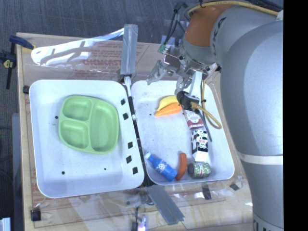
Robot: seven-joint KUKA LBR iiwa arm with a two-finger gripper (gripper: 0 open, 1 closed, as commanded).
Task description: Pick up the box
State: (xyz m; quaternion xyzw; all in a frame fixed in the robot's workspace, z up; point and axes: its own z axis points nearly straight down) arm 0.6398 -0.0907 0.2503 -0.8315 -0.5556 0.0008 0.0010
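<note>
1. Since the near end of the right-hand shallow white bin (226,170) is its most crowded part, begin there: a small blue plastic bottle (160,167), a slim red sausage-shaped toy (182,164) and a short green printed can (199,169) lie in a row by the near wall.
2. Just beyond the can, and close against it, lies the box, a long white carton with black cow patches and a reddish far end (198,141). It lies flat on the bin floor, lengthwise along the right wall.
3. In the left-hand white bin (38,177) sits a pale green three-compartment plastic plate (89,124), which has no part in the task.
4. Farther in, left of the carton's far end, an orange carrot-shaped toy (168,110) rests against a yellow banana-shaped toy (168,101).
5. Farthest, the grey arm's two-finger gripper (168,70) hangs over the right bin's far rim. Whether it is released or clenched cannot be told, and no object is seen carried in it.
6. The task looks barely begun, with the box not yet lifted. The box lies nearer the camera than the gripper and to its right, apart from it. The approach, descent, grasp and lift all appear to remain.
</note>
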